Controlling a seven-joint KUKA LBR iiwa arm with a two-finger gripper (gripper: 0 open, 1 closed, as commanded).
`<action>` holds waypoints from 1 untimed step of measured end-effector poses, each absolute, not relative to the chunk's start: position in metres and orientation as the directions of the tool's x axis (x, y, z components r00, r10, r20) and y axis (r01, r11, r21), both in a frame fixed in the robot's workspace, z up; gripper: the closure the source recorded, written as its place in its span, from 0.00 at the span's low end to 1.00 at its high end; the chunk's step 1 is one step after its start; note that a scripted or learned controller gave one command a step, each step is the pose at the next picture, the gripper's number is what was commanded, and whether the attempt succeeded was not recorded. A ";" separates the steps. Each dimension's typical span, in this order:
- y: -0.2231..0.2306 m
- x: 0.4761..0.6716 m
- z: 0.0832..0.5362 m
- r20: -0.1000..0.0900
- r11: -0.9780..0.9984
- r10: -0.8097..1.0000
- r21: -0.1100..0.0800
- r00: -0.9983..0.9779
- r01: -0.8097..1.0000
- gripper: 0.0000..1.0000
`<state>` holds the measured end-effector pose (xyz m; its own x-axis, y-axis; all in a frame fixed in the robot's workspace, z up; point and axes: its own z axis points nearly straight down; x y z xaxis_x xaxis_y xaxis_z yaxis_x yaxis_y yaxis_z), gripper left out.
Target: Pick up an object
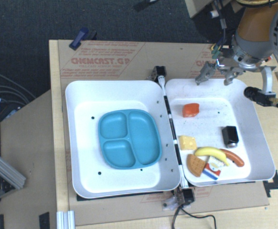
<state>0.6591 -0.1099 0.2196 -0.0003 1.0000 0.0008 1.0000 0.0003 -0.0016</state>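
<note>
Spread wide and holding nothing, my pincer (214, 75) hangs above the far rim of the right bin (253, 104). Below it in that bin lie a red block (191, 110), a black box (230, 136), a pale yellow cheese wedge (187, 142), a banana (210, 152) and a sausage (233, 157). A blue divided plate (129, 138) sits in the left bin (81, 109).

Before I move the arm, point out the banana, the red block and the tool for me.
banana (210, 152): camera view, middle of its yellow curve.
red block (191, 110): camera view, centre of its top face.
tool (216, 76): camera view, midway between the two spread fingertips.
</note>
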 end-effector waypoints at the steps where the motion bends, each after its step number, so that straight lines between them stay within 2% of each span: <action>1: -0.125 0.633 0.090 0.001 -0.001 1.000 -0.004 0.001 1.000 0.00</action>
<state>0.6328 -0.1245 0.0902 0.0011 1.0000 0.0006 1.0000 -0.0011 -0.0039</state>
